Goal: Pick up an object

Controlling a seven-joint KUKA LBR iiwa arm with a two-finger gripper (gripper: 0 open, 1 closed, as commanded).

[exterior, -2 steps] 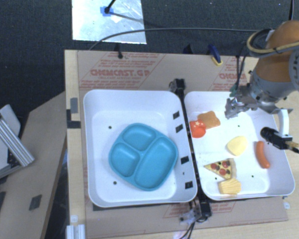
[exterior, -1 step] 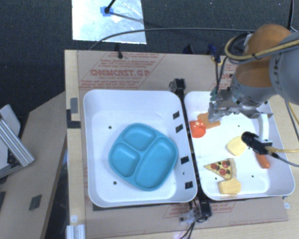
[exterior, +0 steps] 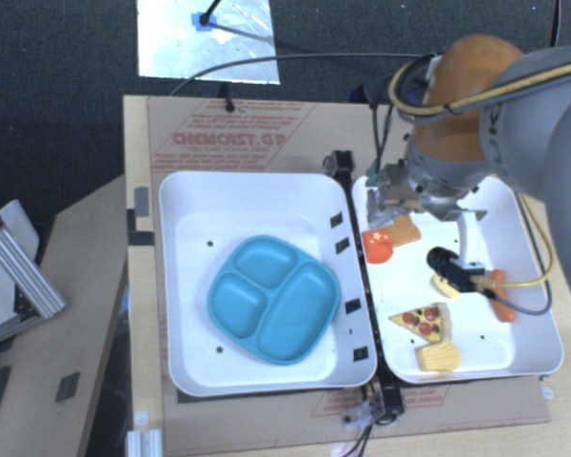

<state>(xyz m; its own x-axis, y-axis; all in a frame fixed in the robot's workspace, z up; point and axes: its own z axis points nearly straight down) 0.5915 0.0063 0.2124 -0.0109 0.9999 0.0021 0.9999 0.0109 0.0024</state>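
Objects for picking, including 1 pizza slice (exterior: 423,321), lie loose in the right bin (exterior: 533,350) within reach; the gripper (exterior: 392,198) hovers above, its state cannot be told.

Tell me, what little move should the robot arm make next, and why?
Probably lower straight down a bit. The gripper hangs at the back left of the right bin, just above the orange slab and the red piece, and neither sits between its fingers yet.
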